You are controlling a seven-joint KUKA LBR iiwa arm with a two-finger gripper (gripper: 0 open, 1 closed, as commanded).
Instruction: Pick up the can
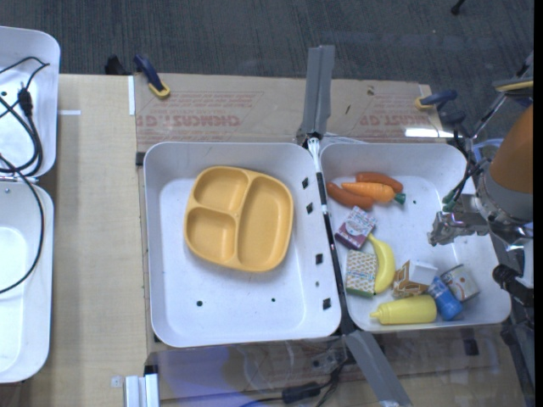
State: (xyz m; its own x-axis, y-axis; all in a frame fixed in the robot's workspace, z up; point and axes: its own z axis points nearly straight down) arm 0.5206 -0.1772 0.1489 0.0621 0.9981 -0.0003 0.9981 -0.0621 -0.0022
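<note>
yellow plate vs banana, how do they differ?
The yellow plate lies alone in the left bin; the banana lies among clutter in the right bin. The plate is much bigger, flat and divided into compartments; the banana is slim and curved. Both are yellow.

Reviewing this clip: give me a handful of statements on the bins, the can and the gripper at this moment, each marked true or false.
1. The yellow divided plate lies in the left bin. True.
2. The can stands on the plate. False: it lies in the right bin, near its front right corner, beside the yellow mustard bottle.
3. The gripper is above the right bin. True.
4. The gripper holds the can. False: the can lies in the bin, apart from the gripper.
5. The carrots lie at the back of the right bin. True.
</note>
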